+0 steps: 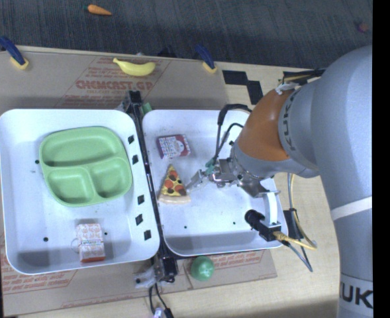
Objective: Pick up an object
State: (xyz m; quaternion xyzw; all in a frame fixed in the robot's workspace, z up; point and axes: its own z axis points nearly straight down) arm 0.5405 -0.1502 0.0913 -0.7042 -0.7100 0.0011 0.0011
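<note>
A toy pizza slice (pixel 171 185) lies at the left side of the right bin (pixel 201 240), near the divider. A small red-and-white packet (pixel 173 146) lies just behind it. My gripper (pixel 198 177) hangs low in the right bin, just right of the pizza slice, pointing left toward it. Nothing is visibly held. In the left bin (pixel 12 197) sit a green divided plate (pixel 85 164) and a small wrapped snack box (pixel 90 241).
A yellow banana (pixel 135 65) lies on the cardboard behind the bins. A green ball (pixel 202 267) rests in front of the right bin. An orange carrot (pixel 99 9) lies on the floor. Blue clamps (pixel 13 52) hold the cardboard's back edge. The arm's bulk covers the right bin's right side.
</note>
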